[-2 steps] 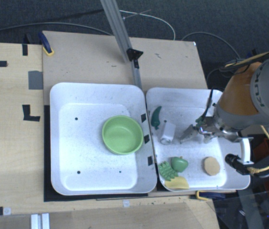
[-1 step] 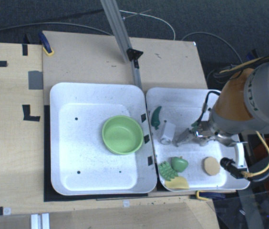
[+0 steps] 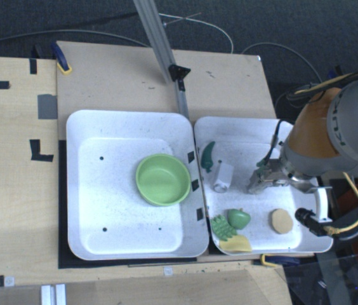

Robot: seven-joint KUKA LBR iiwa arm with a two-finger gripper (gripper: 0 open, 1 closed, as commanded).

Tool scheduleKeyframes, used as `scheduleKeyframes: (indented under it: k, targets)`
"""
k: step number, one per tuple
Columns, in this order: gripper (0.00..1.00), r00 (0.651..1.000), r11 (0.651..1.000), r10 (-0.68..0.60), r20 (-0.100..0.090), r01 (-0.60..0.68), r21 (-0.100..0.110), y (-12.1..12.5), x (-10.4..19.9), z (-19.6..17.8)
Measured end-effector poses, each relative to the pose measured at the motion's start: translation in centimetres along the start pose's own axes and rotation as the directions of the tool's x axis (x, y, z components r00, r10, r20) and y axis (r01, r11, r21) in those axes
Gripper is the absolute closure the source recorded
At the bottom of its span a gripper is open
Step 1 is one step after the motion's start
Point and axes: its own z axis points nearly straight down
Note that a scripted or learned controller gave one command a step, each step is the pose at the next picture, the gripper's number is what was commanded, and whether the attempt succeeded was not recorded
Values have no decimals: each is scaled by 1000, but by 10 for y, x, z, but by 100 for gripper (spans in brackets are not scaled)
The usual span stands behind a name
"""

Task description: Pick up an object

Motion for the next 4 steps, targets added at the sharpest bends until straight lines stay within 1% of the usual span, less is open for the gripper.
scheduleKeyframes:
  k: [1,2,3,4]
  targets:
    - [100,1000,1000,1,2,-1,-6,-3,2,-62]
    - [100,1000,1000,1,2,-1,-6,-13,0,-113]
    - [100,1000,1000,0,2,0,-7,-16,8,-169]
    - [100,1000,1000,-4,-1,4,-2,-18,61,-172]
